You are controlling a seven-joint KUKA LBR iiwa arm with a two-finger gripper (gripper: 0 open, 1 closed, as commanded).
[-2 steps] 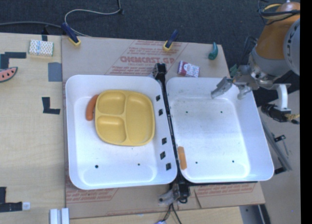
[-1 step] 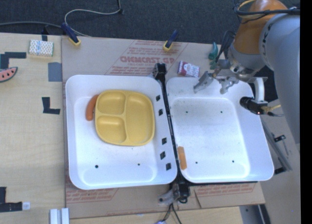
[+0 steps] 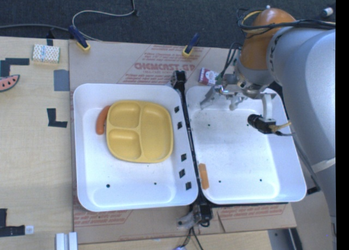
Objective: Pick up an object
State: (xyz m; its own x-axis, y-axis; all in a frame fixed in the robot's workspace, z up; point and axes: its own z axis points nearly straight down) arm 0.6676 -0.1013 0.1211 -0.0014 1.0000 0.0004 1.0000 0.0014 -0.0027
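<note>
A yellow divided plate (image 3: 139,130) lies in the left bin (image 3: 131,194). An orange sausage-shaped piece (image 3: 101,120) rests against the plate's left rim. A small orange piece (image 3: 203,175) lies at the left wall of the right bin (image 3: 256,183), near its front. My gripper (image 3: 218,103) hangs over the back left part of the right bin, with its fingers (image 3: 206,99) spread open and nothing between them. It is well away from both orange pieces.
A small red and white packet (image 3: 206,75) lies on the cardboard just behind the right bin. Two clamps (image 3: 79,37) (image 3: 191,46) hold the cardboard's back edge. A watermelon-slice toy (image 3: 8,83) and a patterned block (image 3: 46,53) sit far left on the bench.
</note>
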